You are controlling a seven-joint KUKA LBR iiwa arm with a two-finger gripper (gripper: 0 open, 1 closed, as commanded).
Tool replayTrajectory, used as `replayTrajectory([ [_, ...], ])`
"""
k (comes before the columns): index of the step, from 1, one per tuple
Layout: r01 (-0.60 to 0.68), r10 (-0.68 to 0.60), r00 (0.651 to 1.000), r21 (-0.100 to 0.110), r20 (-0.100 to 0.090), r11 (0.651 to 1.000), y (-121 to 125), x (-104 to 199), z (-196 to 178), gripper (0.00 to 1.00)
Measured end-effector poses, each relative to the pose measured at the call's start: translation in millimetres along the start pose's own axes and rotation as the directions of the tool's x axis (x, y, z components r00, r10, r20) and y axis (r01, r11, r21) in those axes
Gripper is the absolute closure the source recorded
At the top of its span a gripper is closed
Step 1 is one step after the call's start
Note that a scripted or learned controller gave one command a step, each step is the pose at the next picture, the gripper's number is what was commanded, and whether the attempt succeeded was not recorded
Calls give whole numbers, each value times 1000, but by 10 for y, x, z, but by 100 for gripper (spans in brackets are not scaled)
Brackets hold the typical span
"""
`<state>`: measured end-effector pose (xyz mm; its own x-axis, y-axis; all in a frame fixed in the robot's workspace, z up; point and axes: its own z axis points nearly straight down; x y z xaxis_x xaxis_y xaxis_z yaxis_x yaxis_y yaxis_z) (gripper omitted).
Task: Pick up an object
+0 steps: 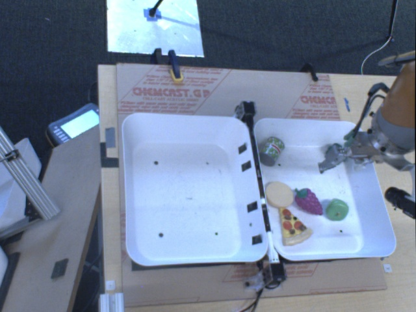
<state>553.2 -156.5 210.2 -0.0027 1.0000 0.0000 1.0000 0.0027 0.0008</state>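
The claw (330,158) hovers over the far right part of the right bin (377,239); whether it is open or closed I cannot tell. Below it lie a green can (272,149), tan disc (279,194), purple grapes (309,201), green apple (337,209) and pizza slice (294,226).

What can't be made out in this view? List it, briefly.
- Gripper: too small and blurred in the camera view to tell how its fingers stand.
- Arm: cut off by the right edge.
- Small can: label too small to read.
- Pizza slice: its left rim meets the right bin wall, contact unclear.
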Motion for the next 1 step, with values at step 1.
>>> replayTrajectory([
  [1, 4, -4, 1000, -4, 0, 1000, -152, 366, -477, 0],
])
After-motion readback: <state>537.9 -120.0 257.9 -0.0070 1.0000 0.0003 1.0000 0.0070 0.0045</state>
